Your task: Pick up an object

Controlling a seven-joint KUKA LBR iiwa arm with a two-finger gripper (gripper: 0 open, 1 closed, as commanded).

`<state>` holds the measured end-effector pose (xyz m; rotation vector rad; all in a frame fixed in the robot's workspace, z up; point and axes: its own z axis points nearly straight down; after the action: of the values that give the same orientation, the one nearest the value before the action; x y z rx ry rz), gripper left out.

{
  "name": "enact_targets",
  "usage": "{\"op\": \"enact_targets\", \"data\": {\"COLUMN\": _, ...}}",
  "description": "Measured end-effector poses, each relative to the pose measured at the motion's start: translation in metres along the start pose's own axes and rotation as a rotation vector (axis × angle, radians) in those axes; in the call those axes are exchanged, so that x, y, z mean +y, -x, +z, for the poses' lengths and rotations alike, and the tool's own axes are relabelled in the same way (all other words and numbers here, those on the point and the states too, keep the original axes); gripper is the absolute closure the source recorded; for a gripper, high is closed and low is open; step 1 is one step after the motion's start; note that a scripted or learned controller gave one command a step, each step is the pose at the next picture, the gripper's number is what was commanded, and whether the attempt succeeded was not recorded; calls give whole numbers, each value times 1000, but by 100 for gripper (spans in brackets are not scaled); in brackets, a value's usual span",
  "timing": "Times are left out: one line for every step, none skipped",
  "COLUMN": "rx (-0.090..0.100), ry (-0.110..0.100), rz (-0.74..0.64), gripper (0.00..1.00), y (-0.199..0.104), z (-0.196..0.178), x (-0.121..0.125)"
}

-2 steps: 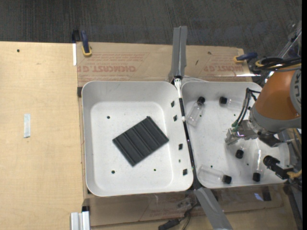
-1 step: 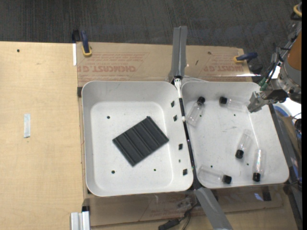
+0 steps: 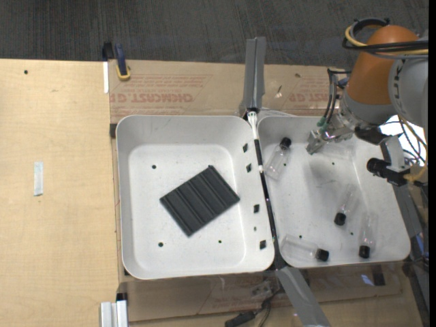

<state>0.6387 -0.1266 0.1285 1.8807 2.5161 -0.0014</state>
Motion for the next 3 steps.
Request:
{"op": "enact_targets", "data": {"rx": 1, "ry": 0, "rz": -182, "gripper": 0, "y": -39, "z": 37, "x": -67}}
{"op": "enact_targets", "data": {"rx": -2, "ry": 2, "rz": -207, "gripper": 0, "y": -40, "z": -64, "x": 33}}
{"op": "enact_targets", "data": {"rx": -1, "ry": 2, "rz": -417, "gripper": 0, "y": 0, "z": 37, "x": -32}}
